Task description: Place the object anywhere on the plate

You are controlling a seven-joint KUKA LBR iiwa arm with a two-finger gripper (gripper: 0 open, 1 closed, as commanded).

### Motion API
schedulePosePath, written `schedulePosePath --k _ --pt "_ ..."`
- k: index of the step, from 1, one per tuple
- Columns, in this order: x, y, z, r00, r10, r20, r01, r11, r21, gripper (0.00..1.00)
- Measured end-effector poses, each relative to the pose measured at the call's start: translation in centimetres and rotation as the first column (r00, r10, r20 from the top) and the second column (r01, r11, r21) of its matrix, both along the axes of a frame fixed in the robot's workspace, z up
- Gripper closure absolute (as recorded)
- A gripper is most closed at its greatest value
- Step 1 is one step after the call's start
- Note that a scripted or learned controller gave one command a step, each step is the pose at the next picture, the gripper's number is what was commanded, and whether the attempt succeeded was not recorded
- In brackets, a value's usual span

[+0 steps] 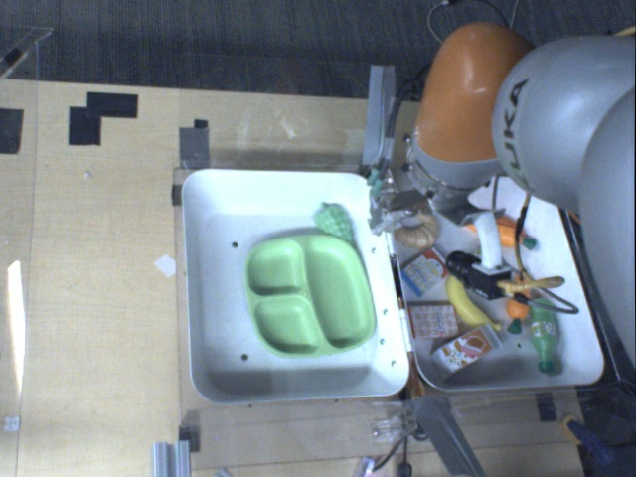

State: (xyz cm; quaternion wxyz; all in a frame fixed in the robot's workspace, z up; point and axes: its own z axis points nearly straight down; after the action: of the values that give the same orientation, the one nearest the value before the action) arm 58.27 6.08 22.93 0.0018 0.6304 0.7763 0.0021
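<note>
A light green divided plate (308, 294) lies in the middle of the left white bin (214, 266). A small textured green object (336, 221) rests on the bin floor just past the plate's far right corner, touching or nearly touching its rim. The gripper (391, 210) hangs under the orange band of the arm, over the wall between the two bins and just right of the green object. I see nothing held in it, and its tips are too hidden to judge.
The right bin (586, 366) holds a tan round object (418, 233), a banana (463, 303), a blue-and-red packet (422, 272), a patterned card (433, 320), a red-and-white box (464, 349), a green bottle (542, 338) and orange pieces (509, 235). The big grey arm covers its far right.
</note>
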Motion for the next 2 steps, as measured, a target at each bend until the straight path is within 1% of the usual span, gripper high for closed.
schedulePosePath --k 1,2 --pt "-5.7 -2.4 -4.5 1.0 0.012 -0.002 -0.012 1.0 0.0 1.0" --pt "-0.6 9.3 -4.6 0.921 -0.389 -0.004 0.389 0.921 0.001 1.0"
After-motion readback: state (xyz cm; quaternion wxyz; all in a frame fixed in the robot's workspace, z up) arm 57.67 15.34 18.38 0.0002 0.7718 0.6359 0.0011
